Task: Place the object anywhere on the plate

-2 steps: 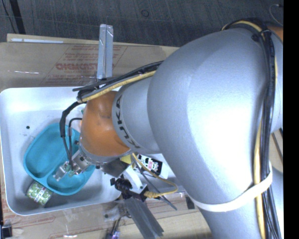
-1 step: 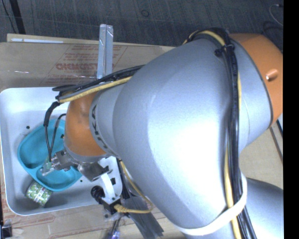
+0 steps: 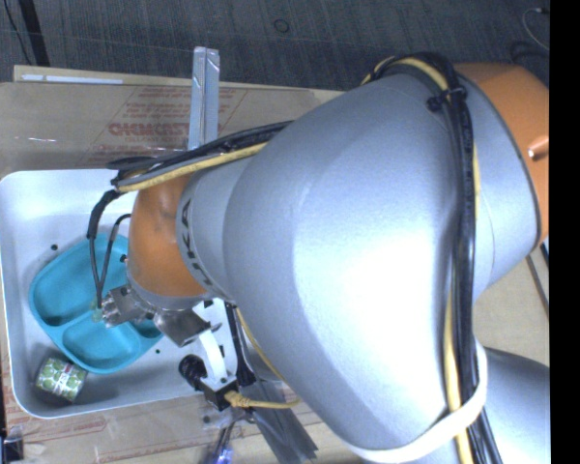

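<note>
A blue plate (image 3: pixel 68 303) with a ridge dividing it lies in the left white bin (image 3: pixel 24 211). A small green and white can-like object (image 3: pixel 60 378) rests on the bin floor just in front of the plate, near the bin's front left corner. My arm reaches over the bin from the right, and its orange wrist band (image 3: pixel 159 249) hangs above the plate's right side. The gripper end (image 3: pixel 126 309) sits over the plate's right edge, with its fingers hidden under the wrist.
The large grey arm body (image 3: pixel 367 259) covers the right half of the view and whatever lies beneath it. A cardboard sheet (image 3: pixel 87 114) lies behind the bin, with a thin upright metal post (image 3: pixel 205 95) on it.
</note>
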Robot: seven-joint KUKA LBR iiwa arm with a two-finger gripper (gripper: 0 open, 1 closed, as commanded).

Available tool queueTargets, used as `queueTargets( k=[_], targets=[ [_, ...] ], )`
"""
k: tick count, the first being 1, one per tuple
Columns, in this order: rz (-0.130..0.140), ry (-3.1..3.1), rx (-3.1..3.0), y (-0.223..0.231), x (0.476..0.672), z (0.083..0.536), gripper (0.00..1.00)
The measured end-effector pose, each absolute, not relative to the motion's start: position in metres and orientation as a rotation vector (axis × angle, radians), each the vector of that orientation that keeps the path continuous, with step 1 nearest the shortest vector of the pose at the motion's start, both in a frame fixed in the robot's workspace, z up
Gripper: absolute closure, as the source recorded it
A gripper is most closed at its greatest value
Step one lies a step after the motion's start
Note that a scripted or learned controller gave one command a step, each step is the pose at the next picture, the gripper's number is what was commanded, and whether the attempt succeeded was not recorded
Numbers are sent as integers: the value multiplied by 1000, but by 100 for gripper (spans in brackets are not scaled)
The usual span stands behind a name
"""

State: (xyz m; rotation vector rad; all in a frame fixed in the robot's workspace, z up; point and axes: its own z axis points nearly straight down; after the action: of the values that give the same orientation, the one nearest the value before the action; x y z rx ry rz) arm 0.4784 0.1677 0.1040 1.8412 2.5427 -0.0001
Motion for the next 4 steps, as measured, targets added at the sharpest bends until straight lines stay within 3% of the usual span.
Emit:
queueTargets(
  k=[1, 2, 3, 4],
  targets=[
    [-4, 2550, 1839, 122, 557, 166, 100],
    [-11, 2154, 2293, 152, 510, 96, 100],
    [-2, 2349, 2089, 128, 505, 271, 100],
    [13, 2374, 2048, 157, 482, 113, 100]
  ],
)
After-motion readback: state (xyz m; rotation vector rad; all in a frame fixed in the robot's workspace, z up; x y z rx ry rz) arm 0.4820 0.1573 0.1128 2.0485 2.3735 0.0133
